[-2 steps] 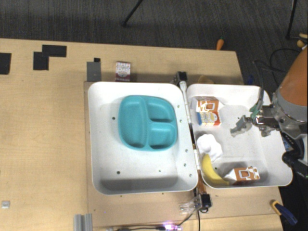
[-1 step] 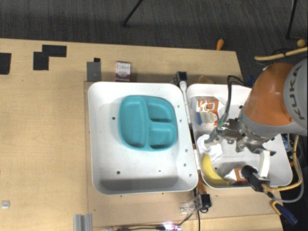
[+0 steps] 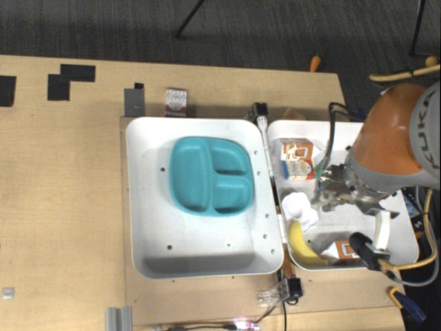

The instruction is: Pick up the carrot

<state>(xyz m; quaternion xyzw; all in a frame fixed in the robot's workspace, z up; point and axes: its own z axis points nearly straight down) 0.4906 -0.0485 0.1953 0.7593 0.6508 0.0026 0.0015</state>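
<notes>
The tan tabletop [image 3: 62, 205] carries two shallow white bins side by side. The left bin [image 3: 148, 240] holds a teal divided plate [image 3: 210, 174], lying a little toward the far side of that bin's middle.

The arm [image 3: 396, 140], grey with a broad orange section, reaches in from the right and hangs over the right bin [image 3: 406, 243]. Its pincer [image 3: 331, 188] sits low over the middle of that bin, just to the right of a white bottle-like object [image 3: 298, 207] and near a small carton [image 3: 298, 158] with orange and white print that stands at the bin's far left. Whether the pincer is apart or together cannot be told, since the wrist and cabling cover it from above.

A yellow banana [image 3: 300, 245] curves along the near left corner of the right bin, touching the white object's near side. Just right of the banana, partly under a black part of the arm's fittings, lies an orange-brown item [image 3: 344, 250]; it may be the carrot, but it is too hidden to be sure.
</notes>
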